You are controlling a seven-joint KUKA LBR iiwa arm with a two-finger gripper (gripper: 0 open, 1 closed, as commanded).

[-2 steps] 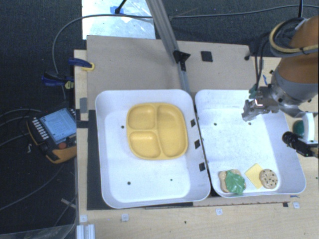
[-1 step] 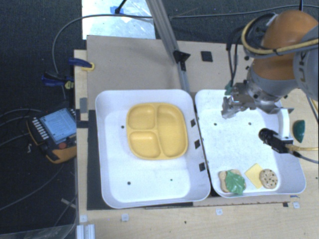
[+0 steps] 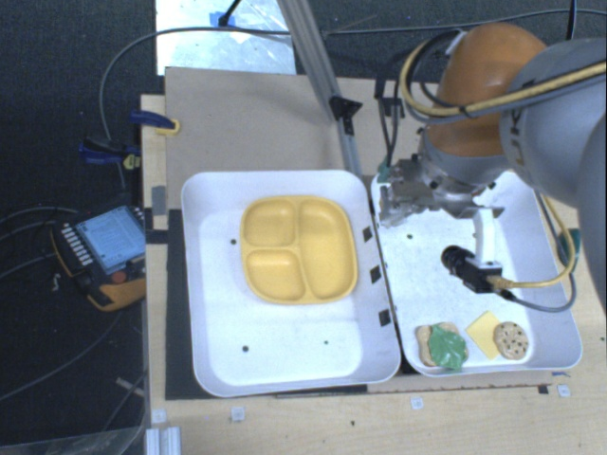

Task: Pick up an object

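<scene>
Several toy foods lie in the near corner of the right bin point(image 3: 422, 273): a green leafy piece point(image 3: 449, 348) resting partly on a brown cookie point(image 3: 428, 334), a yellow cheese slice point(image 3: 482, 332) and a chocolate-chip cookie point(image 3: 510, 340). My gripper point(image 3: 391, 207) hangs over the bin's far left corner, close to the wall shared with the other bin and well away from the foods. Nothing shows in it. The grey arm and its orange band point(image 3: 484, 74) cover the far part of the right bin.
A yellow divided plate point(image 3: 297, 249) sits in the left bin point(image 3: 204, 282). A black fitting with a yellow cable point(image 3: 467, 264) hangs from the wrist over the middle of the right bin. A metal pole point(image 3: 318, 55) slants above the bins' far edge.
</scene>
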